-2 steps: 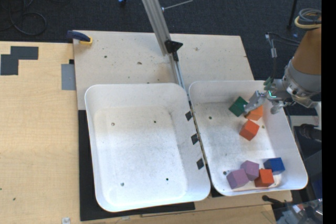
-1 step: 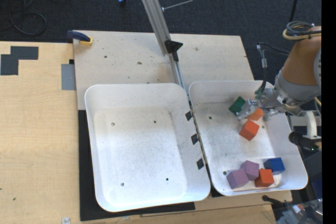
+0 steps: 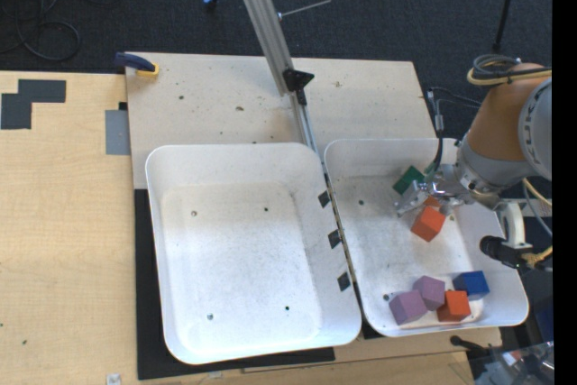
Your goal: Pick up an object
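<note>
My gripper hangs over the upper middle of the right bin, reaching in from the right. A tilted orange block lies directly under its tip and touches it in this view; I cannot tell whether it is gripped. A green block sits just up and to the left of the gripper, close against it. Near the bin's front right corner two purple blocks, a second orange block and a blue block are clustered together.
The left bin lies beside the right one, with a divider carrying black clips between them. A slanted metal pole rises behind the bins. The arm's orange band stands at the right.
</note>
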